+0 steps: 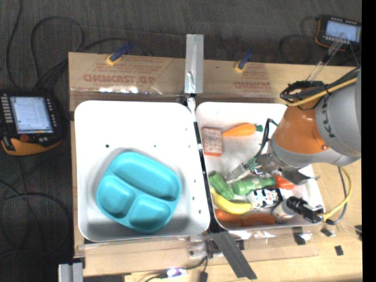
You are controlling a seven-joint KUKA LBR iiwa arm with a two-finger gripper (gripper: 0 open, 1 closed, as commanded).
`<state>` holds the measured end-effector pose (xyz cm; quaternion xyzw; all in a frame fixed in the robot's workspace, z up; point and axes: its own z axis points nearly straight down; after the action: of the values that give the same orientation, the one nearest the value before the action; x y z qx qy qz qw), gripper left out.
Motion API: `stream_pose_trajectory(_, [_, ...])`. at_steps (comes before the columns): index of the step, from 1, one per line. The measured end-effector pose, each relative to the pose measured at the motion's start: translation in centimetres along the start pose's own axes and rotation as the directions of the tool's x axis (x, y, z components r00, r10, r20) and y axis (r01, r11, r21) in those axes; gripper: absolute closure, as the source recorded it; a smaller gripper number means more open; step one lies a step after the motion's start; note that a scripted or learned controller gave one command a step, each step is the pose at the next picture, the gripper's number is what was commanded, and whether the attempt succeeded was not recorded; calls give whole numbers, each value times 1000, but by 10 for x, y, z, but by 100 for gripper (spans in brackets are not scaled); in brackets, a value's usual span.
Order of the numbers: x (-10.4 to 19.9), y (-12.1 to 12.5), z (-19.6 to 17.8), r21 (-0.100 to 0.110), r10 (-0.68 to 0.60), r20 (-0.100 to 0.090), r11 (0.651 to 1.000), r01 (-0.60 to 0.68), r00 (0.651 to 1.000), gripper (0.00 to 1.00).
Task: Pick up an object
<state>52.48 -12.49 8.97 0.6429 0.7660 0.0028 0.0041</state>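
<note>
One banana (230,205), one carrot (241,130), one blue tray (138,191); the gripper's (254,170) grasp can't be told.

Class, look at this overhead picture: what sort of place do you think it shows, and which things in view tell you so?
Most likely a robotics lab. A grey and orange robot arm reaches into a white bin of toy food such as a banana and carrot, and a handheld control pendant lies amid cables on the carpet.
</note>
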Motion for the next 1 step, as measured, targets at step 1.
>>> stream_pose_trajectory(1, [-25,68,-12,9,-232,-5,973,232,973,0])
